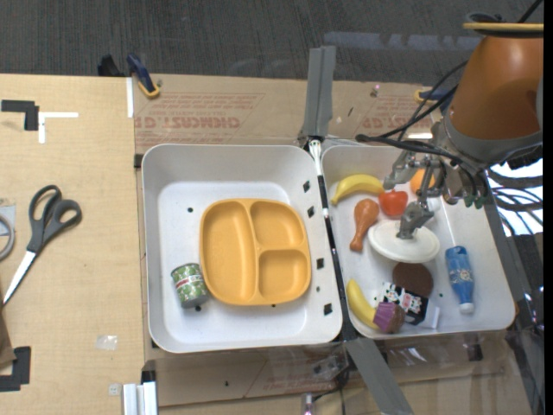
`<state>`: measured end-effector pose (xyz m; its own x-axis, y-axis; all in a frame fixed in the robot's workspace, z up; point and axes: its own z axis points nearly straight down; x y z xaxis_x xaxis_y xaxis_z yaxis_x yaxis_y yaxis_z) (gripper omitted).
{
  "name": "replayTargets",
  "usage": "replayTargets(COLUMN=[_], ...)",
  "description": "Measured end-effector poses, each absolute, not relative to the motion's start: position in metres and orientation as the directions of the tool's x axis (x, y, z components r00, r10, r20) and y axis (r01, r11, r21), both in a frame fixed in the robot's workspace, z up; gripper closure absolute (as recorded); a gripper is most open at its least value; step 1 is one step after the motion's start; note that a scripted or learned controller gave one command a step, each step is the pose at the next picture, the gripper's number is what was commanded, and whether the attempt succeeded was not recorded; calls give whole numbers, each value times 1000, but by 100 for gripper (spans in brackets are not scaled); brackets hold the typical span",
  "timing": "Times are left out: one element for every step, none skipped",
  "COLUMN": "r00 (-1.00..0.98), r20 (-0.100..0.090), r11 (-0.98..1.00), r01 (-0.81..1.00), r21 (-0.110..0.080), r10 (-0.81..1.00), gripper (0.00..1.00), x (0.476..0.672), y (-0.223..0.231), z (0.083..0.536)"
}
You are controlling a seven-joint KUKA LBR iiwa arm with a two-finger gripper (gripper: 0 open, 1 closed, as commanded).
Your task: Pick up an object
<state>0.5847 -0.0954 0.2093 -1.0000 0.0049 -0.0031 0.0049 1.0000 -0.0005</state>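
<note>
The gripper is being held spread over the white plate, nothing pinched, a tomato at nine o'clock.

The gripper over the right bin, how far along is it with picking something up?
Done: the gripper is down in the right bin, just above the white plate. In hand: nothing visibly between its fingers. Left: grasp and lift; the banana, chicken leg and blue bottle lie loose.

I see bright, even light from above. The white bins shine a little. Shadows are soft and small. The arm at two o'clock looks slightly blurry.
</note>
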Motion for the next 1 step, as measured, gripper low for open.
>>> replayTargets(r00=[-1000], r20=[-6], r11=[1000], r01=[30], r21=[-1], r10=[30], gripper=[0], x=[605], y=[-108], z=[94])
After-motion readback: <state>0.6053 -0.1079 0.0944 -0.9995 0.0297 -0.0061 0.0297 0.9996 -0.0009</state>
